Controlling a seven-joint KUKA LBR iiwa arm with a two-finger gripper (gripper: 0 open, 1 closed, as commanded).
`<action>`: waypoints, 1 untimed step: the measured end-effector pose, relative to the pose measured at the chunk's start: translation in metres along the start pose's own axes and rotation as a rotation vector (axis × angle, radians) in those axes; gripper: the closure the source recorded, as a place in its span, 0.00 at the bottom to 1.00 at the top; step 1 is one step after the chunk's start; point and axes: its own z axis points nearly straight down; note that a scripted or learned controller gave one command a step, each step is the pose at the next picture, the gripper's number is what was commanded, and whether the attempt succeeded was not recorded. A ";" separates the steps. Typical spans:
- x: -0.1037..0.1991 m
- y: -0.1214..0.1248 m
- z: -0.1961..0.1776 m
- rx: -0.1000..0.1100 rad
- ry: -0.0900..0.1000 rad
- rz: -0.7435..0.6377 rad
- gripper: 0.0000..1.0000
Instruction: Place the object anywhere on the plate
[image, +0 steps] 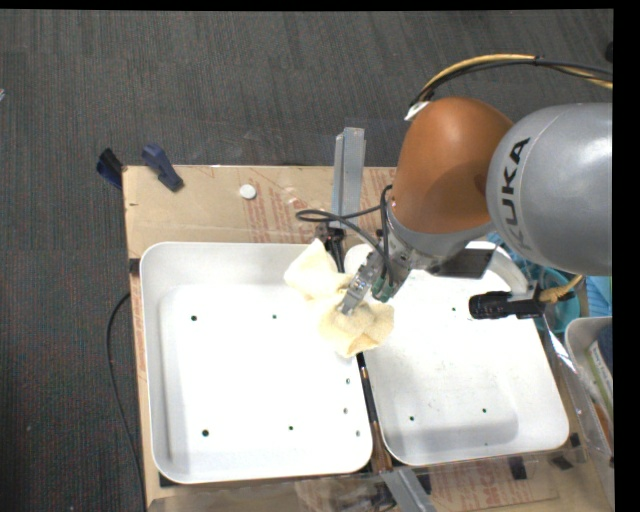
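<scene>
A pale cream, crumpled-looking object (345, 318) lies across the divide between the two bins, at their upper inner corners. One part of it (312, 268) rises over the left bin's rim, and another part spreads at the right bin's near-left corner. My gripper (362, 296) points down and to the left from the orange wrist and its tip sits right on top of the cream object. The arm hides what lies behind the wrist. I cannot make out a separate plate.
The left white bin (250, 400) and right white bin (470, 410) sit side by side. A black cylindrical part (503, 305) juts over the right bin. A grey metal post (349, 175) stands behind the bins on cardboard (200, 205).
</scene>
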 end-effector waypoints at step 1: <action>0.051 0.018 0.009 0.001 0.001 -0.397 1.00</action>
